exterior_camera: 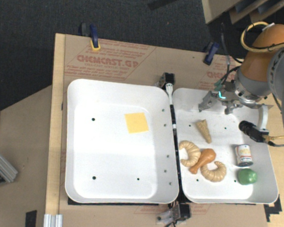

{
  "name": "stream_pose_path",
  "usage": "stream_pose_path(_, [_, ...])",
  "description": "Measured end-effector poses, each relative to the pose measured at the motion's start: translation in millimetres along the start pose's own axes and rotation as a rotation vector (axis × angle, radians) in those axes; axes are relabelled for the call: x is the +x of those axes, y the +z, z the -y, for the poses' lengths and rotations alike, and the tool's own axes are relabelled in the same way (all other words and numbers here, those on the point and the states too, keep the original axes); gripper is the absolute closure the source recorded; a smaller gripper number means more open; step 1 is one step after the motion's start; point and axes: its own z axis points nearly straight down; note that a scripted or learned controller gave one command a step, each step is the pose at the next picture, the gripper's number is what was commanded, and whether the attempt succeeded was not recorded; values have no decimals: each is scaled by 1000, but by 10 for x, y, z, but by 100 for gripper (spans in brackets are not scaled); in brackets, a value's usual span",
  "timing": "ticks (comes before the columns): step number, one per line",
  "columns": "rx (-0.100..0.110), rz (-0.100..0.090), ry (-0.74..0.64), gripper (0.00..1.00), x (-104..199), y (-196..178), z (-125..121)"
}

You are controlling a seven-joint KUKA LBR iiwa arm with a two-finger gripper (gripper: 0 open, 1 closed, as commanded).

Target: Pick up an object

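Hovering over the far part of the right bin [270,192], the tool [217,104] hangs below the arm [269,53], which enters from the right with its orange band above the wrist. Two grey fingers [205,103] splay apart with nothing between them, so the tool reads as open and empty, though the slanted view makes their exact spread hard to judge.

Candidate things for the pick all lie in the right bin. A tan cone [204,130] sits nearest the tool, just on its near side and apart from the other pieces, which probably makes it the easiest target. Nearer still, a croissant [189,153], an orange drumstick [202,159] and a second croissant [214,171] touch one another in a cluster; their crowding would likely hinder a clean two-finger closure. By the right wall stand a small can [244,155] and, on its near side, a green ball [247,177], close to the rim where finger clearance looks tight.

Alone in the left bin [73,143] lies a flat yellow square [136,122], well apart from the tool. Both bins rest side by side on a brown board [55,126] clamped to the counter at its far edge, presumably to keep them from sliding.

No thing is yet lifted.
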Motion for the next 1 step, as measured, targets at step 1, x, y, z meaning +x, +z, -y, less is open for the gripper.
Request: stream_pose_path(1, [7, -3, -3, 0, 435, 307, 5])
